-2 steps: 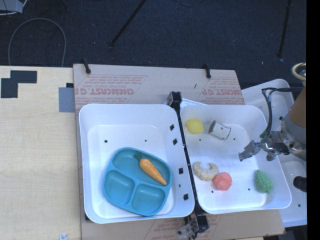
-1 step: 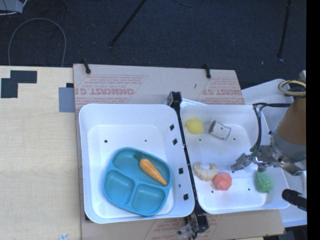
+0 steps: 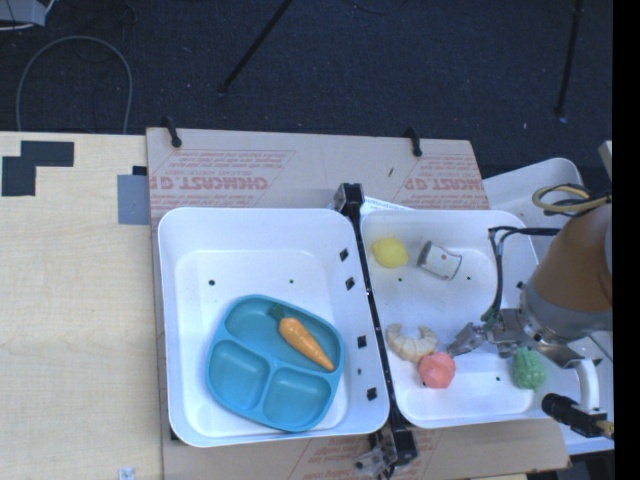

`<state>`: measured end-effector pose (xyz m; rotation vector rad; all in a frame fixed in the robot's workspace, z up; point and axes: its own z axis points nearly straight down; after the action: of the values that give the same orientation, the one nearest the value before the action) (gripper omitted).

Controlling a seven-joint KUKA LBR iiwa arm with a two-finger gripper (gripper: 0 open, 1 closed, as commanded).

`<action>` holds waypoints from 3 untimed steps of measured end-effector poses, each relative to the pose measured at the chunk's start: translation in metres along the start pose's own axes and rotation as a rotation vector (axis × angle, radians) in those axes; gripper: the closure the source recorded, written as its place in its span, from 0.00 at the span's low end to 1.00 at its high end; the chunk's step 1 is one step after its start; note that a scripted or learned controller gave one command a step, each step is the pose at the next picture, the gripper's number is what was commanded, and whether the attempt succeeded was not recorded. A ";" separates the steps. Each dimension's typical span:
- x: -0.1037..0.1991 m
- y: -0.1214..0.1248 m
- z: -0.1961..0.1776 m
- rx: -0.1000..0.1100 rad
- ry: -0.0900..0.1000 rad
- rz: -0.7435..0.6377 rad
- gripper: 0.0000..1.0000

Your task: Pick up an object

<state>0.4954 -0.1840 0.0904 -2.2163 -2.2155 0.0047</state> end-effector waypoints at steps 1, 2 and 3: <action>-0.001 0.001 -0.013 -0.003 -0.001 0.004 1.00; 0.002 -0.008 -0.066 -0.009 -0.003 0.002 1.00; 0.006 -0.002 -0.127 -0.012 -0.004 -0.003 1.00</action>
<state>0.4940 -0.1788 0.2178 -2.2214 -2.2265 -0.0034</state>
